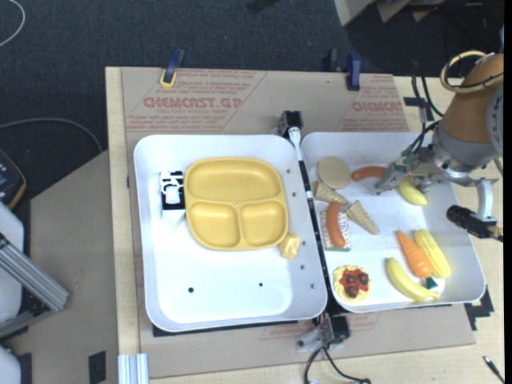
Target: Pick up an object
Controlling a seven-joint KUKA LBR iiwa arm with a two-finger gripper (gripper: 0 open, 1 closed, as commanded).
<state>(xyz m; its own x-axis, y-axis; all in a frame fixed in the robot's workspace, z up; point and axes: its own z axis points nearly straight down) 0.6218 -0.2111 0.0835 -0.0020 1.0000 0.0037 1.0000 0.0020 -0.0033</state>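
Overhead slanted view of a surface (pixel 240 94) carrying two shallow white bins side by side. The left bin (pixel 160 214) holds a yellow compartment tray (pixel 236 202), with a small pale food piece (pixel 290 246) touching the tray's lower right corner. The right bin (pixel 472 270) holds the toy foods: a tan round piece (pixel 334 171), a red sausage (pixel 370 172), a hot dog (pixel 335 225), a cone-shaped piece (pixel 362 216), a small pizza (pixel 353 282), a carrot (pixel 413 253), a corn cob (pixel 433 252) and a large banana (pixel 410 281). The arm (pixel 470 118) enters from the right, and its gripper (pixel 404 178) sits low over the upper right part of the right bin. A small banana (pixel 413 192) lies just below and slightly right of the gripper, apparently touching it or nearly so; its long axis runs diagonally from upper left to lower right. The red sausage lies just left of the gripper, long axis roughly horizontal. Whether the gripper is released or clenched cannot be told at this resolution, and nothing is visibly grasped. Judged from this layout, the small banana is the nearest candidate, and a grasp would best close across its short axis.
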